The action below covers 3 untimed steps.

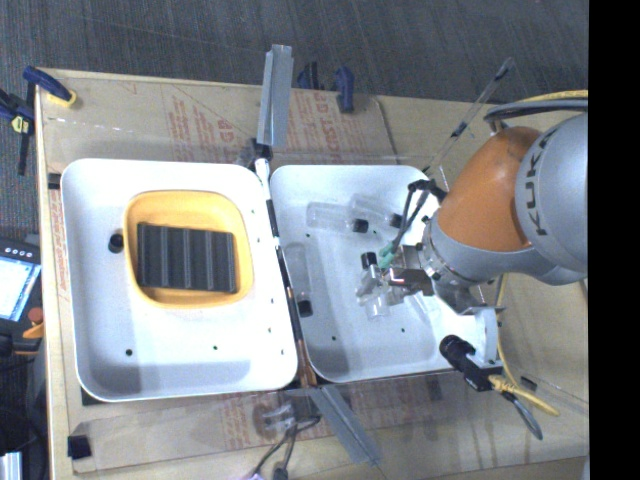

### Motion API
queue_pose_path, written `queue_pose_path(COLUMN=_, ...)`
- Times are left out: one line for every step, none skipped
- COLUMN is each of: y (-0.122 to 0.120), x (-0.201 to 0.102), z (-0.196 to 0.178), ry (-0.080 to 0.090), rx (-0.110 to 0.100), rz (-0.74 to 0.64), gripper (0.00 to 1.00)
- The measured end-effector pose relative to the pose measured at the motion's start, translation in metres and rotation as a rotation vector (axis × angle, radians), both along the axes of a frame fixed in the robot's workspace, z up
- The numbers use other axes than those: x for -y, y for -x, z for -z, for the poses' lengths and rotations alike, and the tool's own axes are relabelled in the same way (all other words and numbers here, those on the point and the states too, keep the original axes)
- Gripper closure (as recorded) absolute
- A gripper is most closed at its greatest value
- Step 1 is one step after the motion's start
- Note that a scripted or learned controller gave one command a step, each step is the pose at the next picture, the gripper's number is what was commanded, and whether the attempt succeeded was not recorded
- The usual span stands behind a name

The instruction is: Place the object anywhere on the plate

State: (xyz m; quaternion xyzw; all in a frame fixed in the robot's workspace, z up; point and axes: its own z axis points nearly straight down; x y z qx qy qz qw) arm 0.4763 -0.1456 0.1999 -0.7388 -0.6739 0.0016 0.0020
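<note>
The arm leans in over the right bin (330,363), its claw (385,273) low among see-through plastic pieces (345,216), likely going for one there. Whether the claw is open or closed I cannot tell. The object looks clear and glassy, hard to pick out against white. The yellow plate (150,206) waits in the left bin (85,268).

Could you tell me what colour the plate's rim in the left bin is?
Yellow-orange rim around a dark ribbed centre, seen in the camera view.

Blue clamps (345,86) grip the cardboard-topped bench (180,108).
</note>
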Motion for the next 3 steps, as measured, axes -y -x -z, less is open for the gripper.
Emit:
queue_pose_path(y=-0.061, x=-0.042, z=-0.012, ry=0.0, rx=0.002, rz=-0.168, gripper=1.0)
queue_pose_path(y=-0.103, x=-0.095, z=-0.01, ry=0.0, rx=0.001, rz=-0.144, gripper=1.0)
queue_pose_path(y=-0.107, x=-0.158, z=0.0, ry=-0.002, rx=0.0, rz=-0.352, gripper=1.0)
